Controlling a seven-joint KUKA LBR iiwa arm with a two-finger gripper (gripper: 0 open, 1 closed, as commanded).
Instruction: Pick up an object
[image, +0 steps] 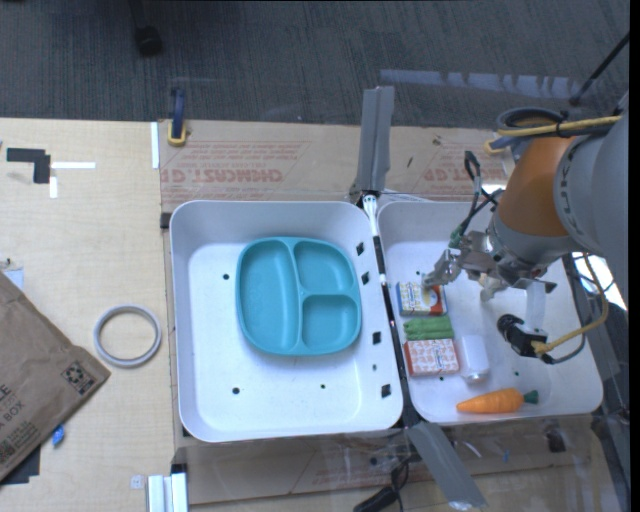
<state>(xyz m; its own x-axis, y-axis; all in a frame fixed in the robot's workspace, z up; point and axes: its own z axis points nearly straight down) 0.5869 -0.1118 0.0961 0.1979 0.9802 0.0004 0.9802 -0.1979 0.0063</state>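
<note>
- 1 arm (560, 190), grey w/ orange band, comes in from the right, over the right bin (570, 385).
- Fingers (438, 276) look spread apart, nothing between them. They hang low over the back part of the right bin.
- 5 things in the right bin, all loose:
- 1 small red & white box (411, 297), just left of the fingers & a bit nearer the front, very close to 1 tip.
- 1 green bar (427, 327), in front of the fingers, right by the small box.
- 1 red & white packet (432, 356), further front, next to the green bar.
- 1 small clear bottle (473, 356), in front of the fingers, right beside the packet.
- 1 orange carrot (492, 402), furthest in front, near the bin's front edge.
- 2 white bins in all. Left bin (200, 380), well left of the fingers, has 1 blue plate (298, 296) w/ 3 parts.
- On the table (80, 230), far left: 1 tape ring (127, 334) & 1 brown cardboard box (35, 375).
</note>
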